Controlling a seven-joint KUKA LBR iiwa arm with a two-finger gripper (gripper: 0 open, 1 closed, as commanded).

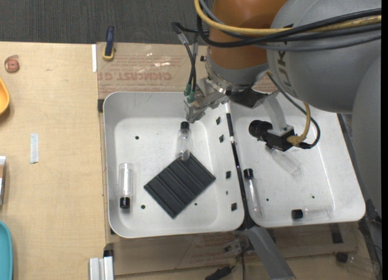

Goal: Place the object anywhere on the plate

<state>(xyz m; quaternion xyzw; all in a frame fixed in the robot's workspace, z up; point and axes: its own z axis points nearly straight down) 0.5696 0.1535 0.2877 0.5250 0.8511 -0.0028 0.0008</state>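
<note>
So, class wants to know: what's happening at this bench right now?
A grey robot arm reaches in over the left bin, its tool just above a clear vial. That vial's lower end rests against the dark ridged plate. Another vial lies near the bin's left wall, and more lie in the right bin.

A: Arm (303, 36) cut off at top + right edges, hides right bin's (315, 212) back wall. Gripper (197, 110) fingertips too small to read
B: Orange thing (3, 100), teal thing (5, 251) clipped at left edge
</note>
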